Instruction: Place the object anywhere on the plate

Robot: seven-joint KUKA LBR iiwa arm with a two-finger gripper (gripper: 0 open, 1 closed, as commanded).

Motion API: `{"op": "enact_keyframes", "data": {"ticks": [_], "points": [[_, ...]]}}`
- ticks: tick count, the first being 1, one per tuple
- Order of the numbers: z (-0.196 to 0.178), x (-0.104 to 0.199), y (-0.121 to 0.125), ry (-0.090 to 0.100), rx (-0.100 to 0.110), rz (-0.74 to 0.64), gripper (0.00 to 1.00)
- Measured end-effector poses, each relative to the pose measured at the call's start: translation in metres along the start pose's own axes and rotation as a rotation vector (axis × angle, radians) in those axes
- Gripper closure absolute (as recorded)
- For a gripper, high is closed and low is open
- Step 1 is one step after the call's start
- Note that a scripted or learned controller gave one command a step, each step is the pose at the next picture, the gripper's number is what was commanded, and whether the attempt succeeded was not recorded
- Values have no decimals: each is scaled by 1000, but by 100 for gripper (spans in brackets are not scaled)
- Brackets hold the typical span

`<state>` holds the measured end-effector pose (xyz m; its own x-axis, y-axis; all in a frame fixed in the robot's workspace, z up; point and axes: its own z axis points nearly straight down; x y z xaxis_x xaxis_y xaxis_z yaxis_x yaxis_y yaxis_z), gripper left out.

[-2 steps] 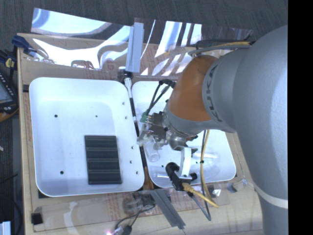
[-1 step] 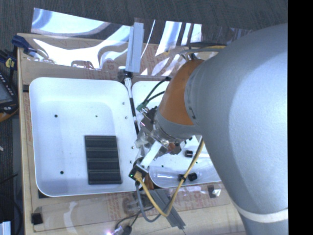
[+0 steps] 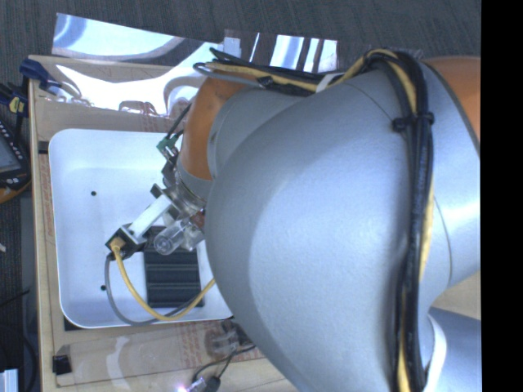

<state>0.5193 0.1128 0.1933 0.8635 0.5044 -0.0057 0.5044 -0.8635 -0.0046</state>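
Note:
My gripper [image 3: 172,256] hangs low over the near right part of the left white bin [image 3: 82,219]. A black ribbed block [image 3: 172,282] and a clear plastic part [image 3: 176,237] sit at its end, and a yellow cable [image 3: 135,296] loops beneath it. The orange band [image 3: 196,133] above the wrist is just behind it. The grey arm [image 3: 327,235] covers the whole right side of the view, including the area of the right bin, and hides whatever lies under it.
The left bin's white floor is bare at the left and far side, apart from two small dark specks [image 3: 93,193]. Wooden bench edges [image 3: 122,358] frame the bin. Shiny foil-like sheets [image 3: 114,39] lie behind it.

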Motion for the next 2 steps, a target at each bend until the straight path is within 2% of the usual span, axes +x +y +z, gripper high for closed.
{"op": "enact_keyframes", "data": {"ticks": [1, 2], "points": [[87, 54, 48, -2, 0, 68, 100], [2, -31, 54, 1, 0, -229, 100]]}}
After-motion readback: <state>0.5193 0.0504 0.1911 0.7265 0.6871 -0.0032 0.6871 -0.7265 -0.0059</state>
